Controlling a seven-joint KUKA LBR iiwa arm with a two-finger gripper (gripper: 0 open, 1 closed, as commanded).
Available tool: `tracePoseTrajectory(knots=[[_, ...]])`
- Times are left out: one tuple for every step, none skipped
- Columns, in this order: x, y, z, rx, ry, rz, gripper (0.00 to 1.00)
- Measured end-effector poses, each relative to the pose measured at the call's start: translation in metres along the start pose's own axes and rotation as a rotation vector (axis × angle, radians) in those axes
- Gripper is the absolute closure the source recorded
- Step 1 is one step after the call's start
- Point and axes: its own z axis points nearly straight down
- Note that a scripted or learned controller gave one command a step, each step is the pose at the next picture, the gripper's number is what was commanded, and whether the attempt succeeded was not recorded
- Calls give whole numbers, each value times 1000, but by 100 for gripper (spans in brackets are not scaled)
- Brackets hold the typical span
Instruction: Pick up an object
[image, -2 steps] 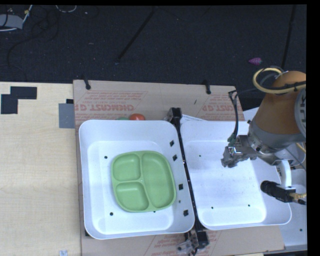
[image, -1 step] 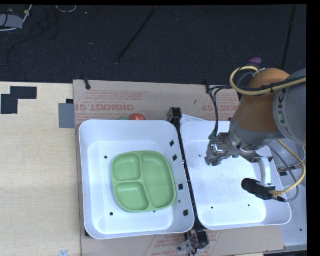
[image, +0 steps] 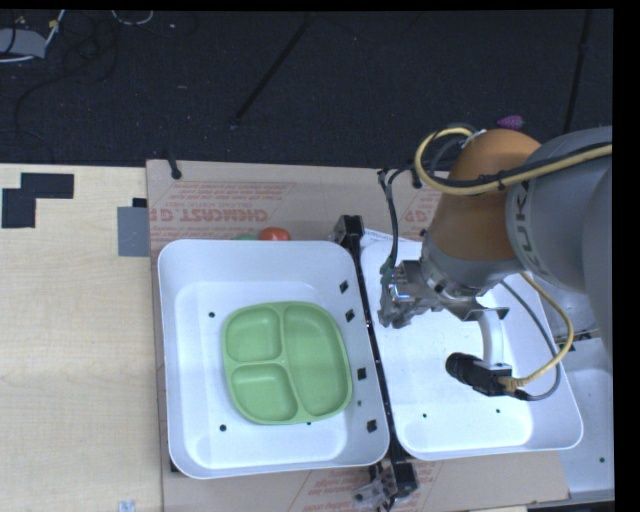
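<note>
The gripper (image: 398, 300) hangs low over the near-left part of the right bin (image: 470, 430), close to the divider between the bins; whether it is parted or closed cannot be told, and nothing shows in its grasp. Above it rises the grey arm (image: 560, 200) with its orange band (image: 490, 190). A green sectioned plate (image: 287, 362) lies flat in the left bin (image: 190, 330). A small red-orange object (image: 274, 235) sits just behind that bin's far rim.

A dark carpet (image: 200, 80) covered the floor along the top, with thin black cables (image: 270, 65) lying across it. Below it stood a pale wooden bench (image: 70, 350) that carried some dark rectangular marks (image: 40, 195). A brown cardboard sheet (image: 260, 200) with red printed letters lay on the bench.
</note>
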Motion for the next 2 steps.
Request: tracePoseTrajectory(knots=[[49,27,-11,-2,0,-1,100],[104,44,-24,-2,1,-1,100]])
